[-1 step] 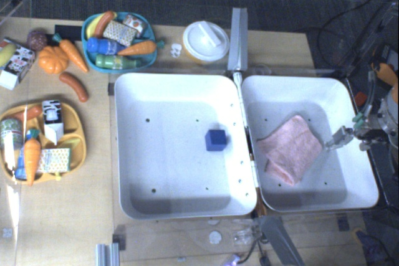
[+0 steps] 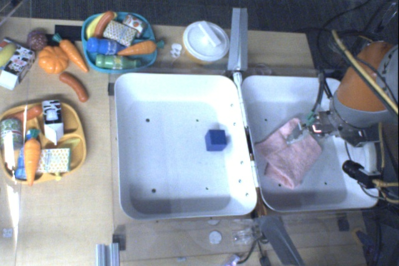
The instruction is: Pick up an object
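A small blue cube (image 2: pixel 216 139) sits alone in the left white bin (image 2: pixel 137 134), right of its middle. A crumpled pink cloth (image 2: pixel 287 156) lies in the right white bin (image 2: pixel 274 96), spread from the centre toward the front left. My gripper (image 2: pixel 310 128) hangs low over the cloth's upper right corner, at or just above the fabric. The grey arm with its orange band (image 2: pixel 368 81) reaches in from the right and hides the bin's right wall.
On the bench to the left are a blue bowl (image 2: pixel 100 62) of toy food, a yellow plate (image 2: pixel 78 137) of toy food, and a loose pumpkin, carrot and sausage. A white lidded dish (image 2: pixel 206 40) stands behind the bins. Cables (image 2: pixel 349 40) loop at the right.
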Available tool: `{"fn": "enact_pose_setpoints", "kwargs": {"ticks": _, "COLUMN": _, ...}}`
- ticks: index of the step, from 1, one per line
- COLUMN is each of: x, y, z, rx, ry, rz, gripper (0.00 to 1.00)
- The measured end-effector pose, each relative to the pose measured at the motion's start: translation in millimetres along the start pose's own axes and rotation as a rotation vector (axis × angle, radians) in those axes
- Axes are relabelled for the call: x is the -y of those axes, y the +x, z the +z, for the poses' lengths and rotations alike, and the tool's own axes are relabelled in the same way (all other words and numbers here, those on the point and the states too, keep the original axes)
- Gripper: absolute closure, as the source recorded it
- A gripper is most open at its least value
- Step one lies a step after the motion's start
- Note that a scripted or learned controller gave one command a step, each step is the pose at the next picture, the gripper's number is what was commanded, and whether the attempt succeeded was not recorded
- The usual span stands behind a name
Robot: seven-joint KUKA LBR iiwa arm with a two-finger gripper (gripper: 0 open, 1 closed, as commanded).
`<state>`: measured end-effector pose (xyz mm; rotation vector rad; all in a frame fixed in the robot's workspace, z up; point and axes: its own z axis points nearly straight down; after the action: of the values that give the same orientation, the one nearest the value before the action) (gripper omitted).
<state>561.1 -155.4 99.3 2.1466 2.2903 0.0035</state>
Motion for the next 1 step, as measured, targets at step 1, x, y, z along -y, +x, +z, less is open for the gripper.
{"fn": "enact_pose_setpoints", "kwargs": {"ticks": 1, "x": -18.2, "y": -47.3, "z": 7.4, "rx": 0.004, "ry": -0.011, "rz": -0.148, "gripper": 0.00}}
